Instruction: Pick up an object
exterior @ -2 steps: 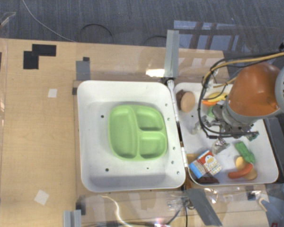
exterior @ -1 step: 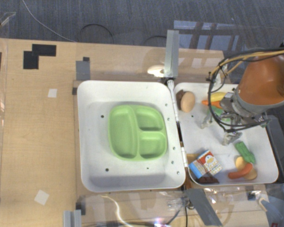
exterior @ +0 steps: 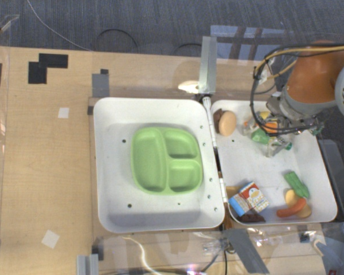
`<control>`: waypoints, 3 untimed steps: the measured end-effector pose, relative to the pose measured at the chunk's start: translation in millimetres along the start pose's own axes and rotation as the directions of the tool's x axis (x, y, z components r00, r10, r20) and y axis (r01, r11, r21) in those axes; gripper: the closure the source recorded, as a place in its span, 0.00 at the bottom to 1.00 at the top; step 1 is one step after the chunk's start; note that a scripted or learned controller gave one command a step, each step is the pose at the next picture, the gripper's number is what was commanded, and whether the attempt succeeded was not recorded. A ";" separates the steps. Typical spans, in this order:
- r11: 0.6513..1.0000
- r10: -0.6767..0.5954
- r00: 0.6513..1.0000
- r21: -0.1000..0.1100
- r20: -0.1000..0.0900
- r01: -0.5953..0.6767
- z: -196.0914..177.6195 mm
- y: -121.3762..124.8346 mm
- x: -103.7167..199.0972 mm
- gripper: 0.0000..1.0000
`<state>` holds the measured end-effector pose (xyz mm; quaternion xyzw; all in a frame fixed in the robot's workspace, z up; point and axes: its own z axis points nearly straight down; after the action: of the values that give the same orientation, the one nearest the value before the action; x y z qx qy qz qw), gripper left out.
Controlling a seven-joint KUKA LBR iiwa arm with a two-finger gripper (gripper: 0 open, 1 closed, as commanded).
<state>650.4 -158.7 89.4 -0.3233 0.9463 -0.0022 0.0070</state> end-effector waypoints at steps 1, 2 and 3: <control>0.995 -0.100 0.995 0.001 0.001 0.100 -0.9 13.7 -39.3 0.00; 0.995 -0.098 0.995 0.009 0.012 0.098 -15.9 11.7 -42.5 1.00; 1.000 0.014 1.000 0.011 0.013 -0.014 -184.6 45.9 -68.8 1.00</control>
<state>674.0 -80.3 274.4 -0.3167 0.9484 -0.0053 0.0148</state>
